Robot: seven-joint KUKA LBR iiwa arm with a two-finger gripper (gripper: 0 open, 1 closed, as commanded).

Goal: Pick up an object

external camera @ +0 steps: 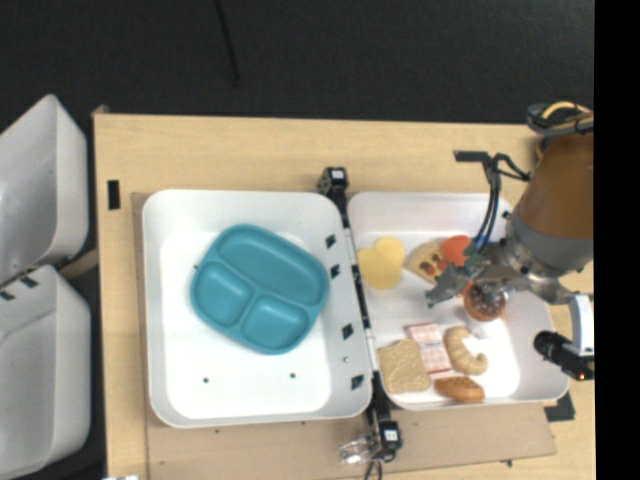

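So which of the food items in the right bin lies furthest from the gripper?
The brown bread roll at the bin's near edge. The croissant, cracker and yellow piece all lie closer to the gripper.

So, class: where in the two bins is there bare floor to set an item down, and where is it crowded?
Bare floor: the left bin all around the blue tray, widest along its near edge. In the right bin, a strip along the far wall behind the yellow piece. Crowded: under the gripper and the near side, with cracker, croissant and bread roll.
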